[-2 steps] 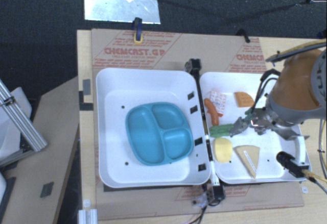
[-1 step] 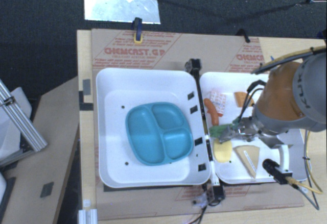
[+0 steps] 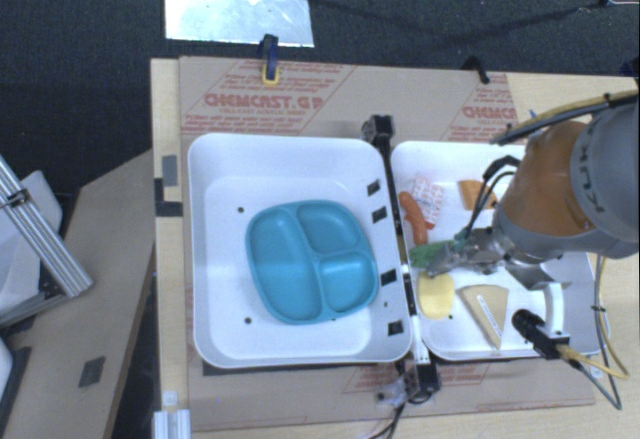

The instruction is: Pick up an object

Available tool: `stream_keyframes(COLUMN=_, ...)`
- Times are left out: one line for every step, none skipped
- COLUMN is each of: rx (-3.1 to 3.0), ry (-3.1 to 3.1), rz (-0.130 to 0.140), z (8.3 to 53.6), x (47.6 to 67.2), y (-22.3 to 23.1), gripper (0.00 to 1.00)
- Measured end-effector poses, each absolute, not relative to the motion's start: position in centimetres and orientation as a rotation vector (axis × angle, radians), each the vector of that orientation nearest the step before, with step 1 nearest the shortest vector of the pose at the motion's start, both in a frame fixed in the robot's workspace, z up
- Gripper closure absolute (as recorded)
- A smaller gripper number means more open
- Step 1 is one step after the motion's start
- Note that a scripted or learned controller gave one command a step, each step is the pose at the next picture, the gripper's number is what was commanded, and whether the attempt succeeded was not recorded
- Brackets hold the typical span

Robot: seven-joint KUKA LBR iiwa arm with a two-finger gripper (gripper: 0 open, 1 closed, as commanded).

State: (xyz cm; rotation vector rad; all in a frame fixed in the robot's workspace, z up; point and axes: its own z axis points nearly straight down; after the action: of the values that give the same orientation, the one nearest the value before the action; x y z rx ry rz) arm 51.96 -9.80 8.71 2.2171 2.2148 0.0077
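- Objects for picking: scattered in the right white bin (image 3: 440, 352), a shallow, glossy plastic tray with rounded corners.
- Orange carrot-shaped piece (image 3: 414, 211), slender and tapered, near the bin's left wall.
- Flat white card with red print (image 3: 428, 191), just beside the carrot piece, toward the bin's far side.
- Small orange wedge (image 3: 471, 193), near the arm's body.
- Pale yellow rounded lump (image 3: 435, 296), smooth, close to the bin's left wall.
- Tan wedge-like slab (image 3: 484, 305), flat with a pointed end, right of the yellow lump.
- Green leafy-looking piece (image 3: 428, 254), lying at the gripper's tip, above the yellow lump.
- Gripper (image 3: 462, 250): low over the right bin, pointing left, at or touching the green piece; too blurred to tell whether spread, clenched or grasping anything.
- Arm (image 3: 570, 197): bulky grey shell with an orange band, reaching in from the right.
- Left white bin (image 3: 215, 227): same shallow moulded form, bearing a blue divided plate (image 3: 310, 262), smooth plastic with three compartments and rounded corners.
- Brown cardboard sheet (image 3: 330, 97) with red lettering, flat beneath both bins.
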Motion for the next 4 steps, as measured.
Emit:
stream_keyframes(rx=2.216, ry=2.215, rz=0.01, z=9.7, x=52.0, y=-9.7, gripper=1.0)
stream_keyframes(rx=2.213, ry=2.221, rz=0.006, z=15.6, x=53.1, y=-10.2, gripper=1.0)
stream_keyframes(rx=2.214, ry=2.22, rz=0.006, z=20.9, x=52.4, y=-10.9, gripper=1.0)
stream_keyframes(rx=2.216, ry=2.223, rz=0.003, z=21.8, x=52.6, y=-10.9, gripper=1.0)
